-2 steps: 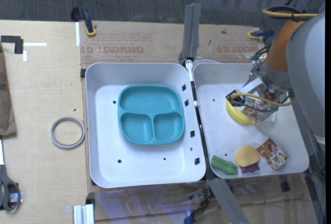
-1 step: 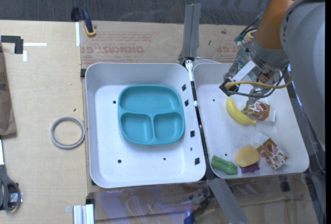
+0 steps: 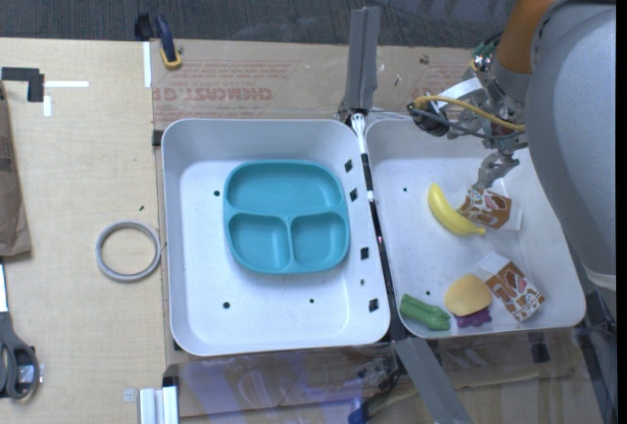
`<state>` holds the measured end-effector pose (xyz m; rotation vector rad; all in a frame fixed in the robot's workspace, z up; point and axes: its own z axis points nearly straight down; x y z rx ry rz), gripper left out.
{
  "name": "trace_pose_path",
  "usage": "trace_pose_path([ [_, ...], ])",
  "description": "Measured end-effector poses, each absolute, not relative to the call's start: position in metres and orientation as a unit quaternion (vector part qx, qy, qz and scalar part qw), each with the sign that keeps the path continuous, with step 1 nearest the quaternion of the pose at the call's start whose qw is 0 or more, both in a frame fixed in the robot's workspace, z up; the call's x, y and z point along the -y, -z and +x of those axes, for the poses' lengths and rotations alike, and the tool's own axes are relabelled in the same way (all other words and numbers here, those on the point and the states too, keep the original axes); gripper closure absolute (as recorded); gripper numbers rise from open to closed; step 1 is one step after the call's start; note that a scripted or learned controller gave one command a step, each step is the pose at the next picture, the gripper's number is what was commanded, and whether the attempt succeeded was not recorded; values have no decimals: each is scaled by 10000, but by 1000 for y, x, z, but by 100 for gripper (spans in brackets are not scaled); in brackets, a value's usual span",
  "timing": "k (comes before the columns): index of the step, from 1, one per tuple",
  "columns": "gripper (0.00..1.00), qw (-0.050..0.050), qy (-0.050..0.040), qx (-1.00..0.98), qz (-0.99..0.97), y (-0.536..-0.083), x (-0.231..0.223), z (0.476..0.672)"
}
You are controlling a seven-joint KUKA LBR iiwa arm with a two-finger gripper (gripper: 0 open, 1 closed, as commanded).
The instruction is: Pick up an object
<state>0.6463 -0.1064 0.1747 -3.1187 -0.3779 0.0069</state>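
1. Right under the gripper (image 3: 493, 172): a small brown-and-white packet (image 3: 489, 209), flat in the right bin (image 3: 554, 246), just beside the banana (image 3: 453, 212).
2. Open or closed on it: cannot tell.
3. Best to close across the packet's narrow width, then lift straight, clear of the banana.
4. Probably thin, crinkly, slippery; banana smooth, curved.

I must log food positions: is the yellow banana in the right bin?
Yes. The yellow banana lies inside the right white bin.
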Motion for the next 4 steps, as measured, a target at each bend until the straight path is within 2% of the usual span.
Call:
trace_pose_path([
  [1, 100, 0, -40, 1234, -9923, -183, 105, 646],
  [2, 0, 1, -44, 1234, -9924, -183, 105, 646],
  [3, 0, -10, 60, 1884, -9821, -115, 137, 622],
  [4, 0, 2, -13, 3162, -9487, -200, 81, 647],
])
